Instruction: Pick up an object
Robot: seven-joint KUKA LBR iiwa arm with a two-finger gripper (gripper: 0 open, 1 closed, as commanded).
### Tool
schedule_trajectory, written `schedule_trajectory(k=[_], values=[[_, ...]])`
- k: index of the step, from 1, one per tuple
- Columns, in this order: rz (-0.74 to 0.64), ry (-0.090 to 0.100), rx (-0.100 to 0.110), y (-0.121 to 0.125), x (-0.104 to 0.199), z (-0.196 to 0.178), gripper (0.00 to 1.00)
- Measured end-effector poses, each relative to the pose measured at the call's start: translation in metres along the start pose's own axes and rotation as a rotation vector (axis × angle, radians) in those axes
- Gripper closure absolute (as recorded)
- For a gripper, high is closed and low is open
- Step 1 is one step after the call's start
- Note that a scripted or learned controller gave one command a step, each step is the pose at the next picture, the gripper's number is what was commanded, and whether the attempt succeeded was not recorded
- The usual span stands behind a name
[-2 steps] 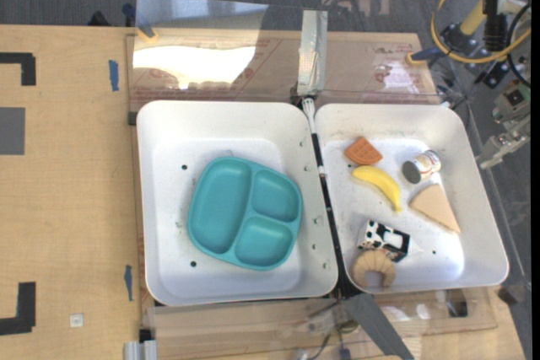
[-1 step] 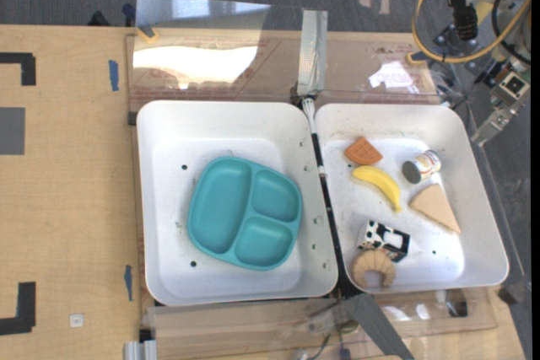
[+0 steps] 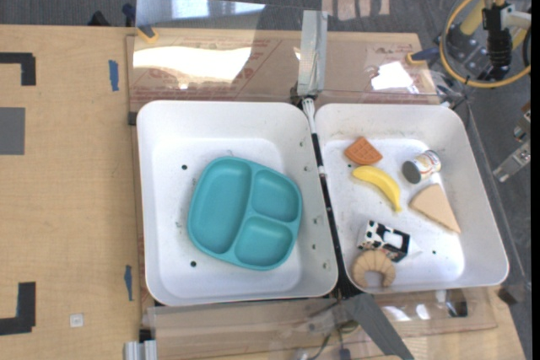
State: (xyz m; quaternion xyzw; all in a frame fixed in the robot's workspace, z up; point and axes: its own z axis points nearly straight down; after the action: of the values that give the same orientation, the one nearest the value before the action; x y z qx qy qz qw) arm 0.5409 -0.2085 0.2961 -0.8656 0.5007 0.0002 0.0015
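Lowest in the frame, a croissant (image 3: 374,268) lies at the bottom edge of the right bin (image 3: 483,219), touching a black-and-white toy (image 3: 386,238) just above it. The left bin (image 3: 152,181) holds a teal divided plate (image 3: 245,212). Higher in the right bin lie a tan wedge (image 3: 437,207), a banana (image 3: 378,185), a small can (image 3: 421,166) and an orange cracker (image 3: 363,152). Both bins sit on the tabletop (image 3: 59,181). A yellow cable (image 3: 469,8) loops at upper right. The jaws' state cannot be told.
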Motion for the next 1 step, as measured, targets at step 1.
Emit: schedule_trajectory(k=[1], values=[[0.117,-0.002,-0.002,0.0349,-0.0162,0.0436,1.0]])
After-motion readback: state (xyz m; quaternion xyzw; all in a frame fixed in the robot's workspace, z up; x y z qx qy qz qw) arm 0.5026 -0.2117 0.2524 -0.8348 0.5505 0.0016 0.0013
